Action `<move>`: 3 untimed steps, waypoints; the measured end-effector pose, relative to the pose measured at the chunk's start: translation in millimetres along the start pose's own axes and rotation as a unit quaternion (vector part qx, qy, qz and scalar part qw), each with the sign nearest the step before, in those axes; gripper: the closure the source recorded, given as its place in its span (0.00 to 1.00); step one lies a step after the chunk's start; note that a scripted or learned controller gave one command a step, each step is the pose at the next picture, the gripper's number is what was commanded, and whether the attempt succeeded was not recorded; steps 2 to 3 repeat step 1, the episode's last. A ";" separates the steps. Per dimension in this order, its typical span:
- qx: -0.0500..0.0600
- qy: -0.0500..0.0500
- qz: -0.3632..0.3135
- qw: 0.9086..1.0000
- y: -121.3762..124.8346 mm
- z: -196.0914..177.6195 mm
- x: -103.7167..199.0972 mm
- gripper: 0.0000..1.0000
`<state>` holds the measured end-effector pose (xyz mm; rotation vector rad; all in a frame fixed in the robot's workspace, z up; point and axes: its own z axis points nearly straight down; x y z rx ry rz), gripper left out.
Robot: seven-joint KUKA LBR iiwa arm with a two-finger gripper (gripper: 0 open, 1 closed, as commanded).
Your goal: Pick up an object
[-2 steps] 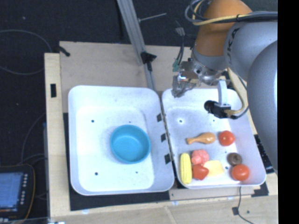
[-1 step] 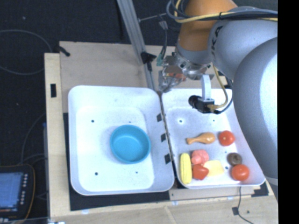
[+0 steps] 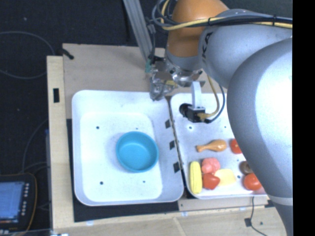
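My gripper (image 3: 157, 88) hangs over the far rim of the left bin (image 3: 88, 107), close to the divide between the two bins, under the orange band (image 3: 192, 14). Nothing shows beneath it but bare white rim. A blue bowl (image 3: 137, 151) sits upright in the middle of the left bin. The right bin (image 3: 183, 132) holds a tan drumstick (image 3: 212, 145), a yellow corn cob (image 3: 195, 177), a pink piece (image 3: 210, 164), a red tomato (image 3: 210, 182), a pale yellow piece (image 3: 226, 176) and another red piece (image 3: 252, 182). The grey arm hides that bin's right part.
A metal rail (image 3: 135, 21) slants down behind the gripper. A black fitting with a yellow cable (image 3: 193, 112) hangs over the far end of the right bin. Wooden bench (image 3: 98, 68) surrounds the bins. A screen (image 3: 15, 200) sits at the lower left.
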<state>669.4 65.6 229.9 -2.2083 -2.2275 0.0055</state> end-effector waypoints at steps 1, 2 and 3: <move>0.000 0.000 0.002 1.000 0.0 -0.3 -3.2 0.00; 0.000 0.000 0.002 1.000 0.0 -0.3 -3.2 0.00; 0.000 0.000 0.002 1.000 0.0 -0.3 -3.2 0.00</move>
